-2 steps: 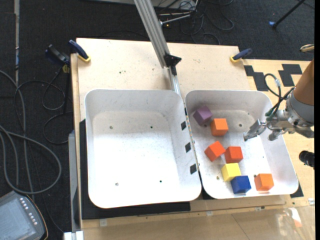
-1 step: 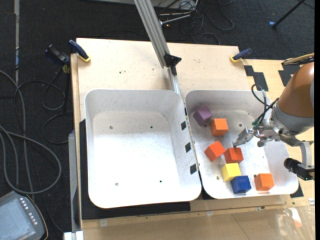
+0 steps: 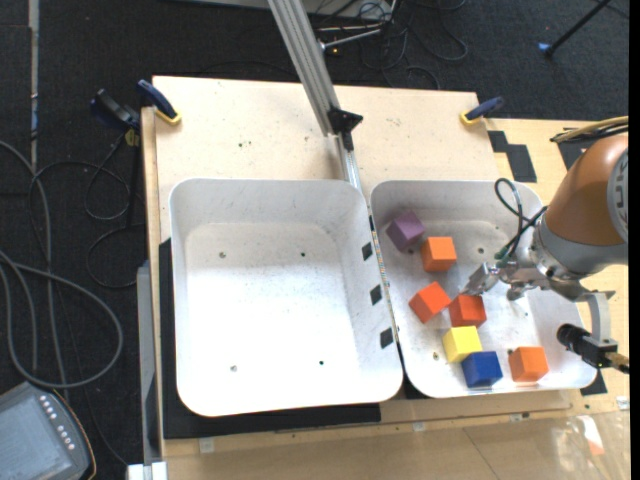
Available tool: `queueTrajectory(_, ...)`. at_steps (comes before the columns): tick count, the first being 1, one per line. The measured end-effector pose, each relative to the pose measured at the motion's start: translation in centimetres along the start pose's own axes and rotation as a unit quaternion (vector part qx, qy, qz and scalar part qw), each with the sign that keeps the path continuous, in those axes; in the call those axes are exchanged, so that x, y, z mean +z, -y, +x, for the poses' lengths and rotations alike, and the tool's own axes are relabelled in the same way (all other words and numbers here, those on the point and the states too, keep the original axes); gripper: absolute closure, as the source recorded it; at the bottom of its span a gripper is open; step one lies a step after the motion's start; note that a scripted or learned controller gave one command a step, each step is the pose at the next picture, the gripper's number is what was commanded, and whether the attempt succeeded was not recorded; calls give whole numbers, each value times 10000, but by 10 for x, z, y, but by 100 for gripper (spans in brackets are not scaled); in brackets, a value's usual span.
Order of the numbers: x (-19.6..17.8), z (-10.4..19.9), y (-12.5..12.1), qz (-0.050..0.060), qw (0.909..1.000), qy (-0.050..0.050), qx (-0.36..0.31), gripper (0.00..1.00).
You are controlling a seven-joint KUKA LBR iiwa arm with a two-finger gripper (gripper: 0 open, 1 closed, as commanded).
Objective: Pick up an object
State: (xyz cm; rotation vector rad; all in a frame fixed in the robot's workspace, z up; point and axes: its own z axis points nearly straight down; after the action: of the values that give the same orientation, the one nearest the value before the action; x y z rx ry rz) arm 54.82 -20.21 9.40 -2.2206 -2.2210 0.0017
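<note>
Hand poised over crowded blocks in the right bin

The hand is seen just above the red-orange cube; whether it is parted cannot be told. Close neighbours, perhaps touching, could be knocked, spoiling the grasp.

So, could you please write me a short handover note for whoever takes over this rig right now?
Gripper: low over the right bin, just above the red block; I cannot tell whether it is open or shut, and nothing shows as held.
Things: all seven blocks lie in the right bin: purple block, orange block, a second orange block, the red one, yellow block, blue block, a third orange block. The left bin sits beside it.
Done: no pick visible yet.
Left: grasp and lift one block; the red looks nearest.
</note>
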Motion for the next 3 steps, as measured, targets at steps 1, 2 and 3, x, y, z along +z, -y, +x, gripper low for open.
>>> queueTrajectory(1,-12,0,-1,-18,10000,4,1,100)
queueTrajectory(2,-75,1,0,-40,10000,12,-12,100)
queueTrajectory(3,-131,-4,-11,-47,10000,18,-17,100)
